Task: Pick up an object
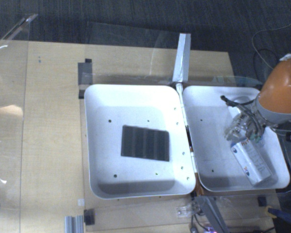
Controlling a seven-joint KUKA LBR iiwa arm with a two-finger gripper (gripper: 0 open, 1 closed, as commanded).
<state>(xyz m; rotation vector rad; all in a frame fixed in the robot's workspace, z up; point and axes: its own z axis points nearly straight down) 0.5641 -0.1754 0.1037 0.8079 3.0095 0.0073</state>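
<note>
A white tube-like object (252, 163), perhaps a toothpaste tube, lies slantwise in the right bin (208, 130); the gripper (242, 129) hangs just above its upper end, apparently positioned for a grasp, though I cannot tell its state.

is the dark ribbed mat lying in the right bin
No, the dark ribbed mat lies flat in the left bin.

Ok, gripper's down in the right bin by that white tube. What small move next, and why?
Probably a short lift to test the grasp. The gripper sits at the upper end of the white tube, which lies flat in the right bin; the grip itself is unclear here.
</note>
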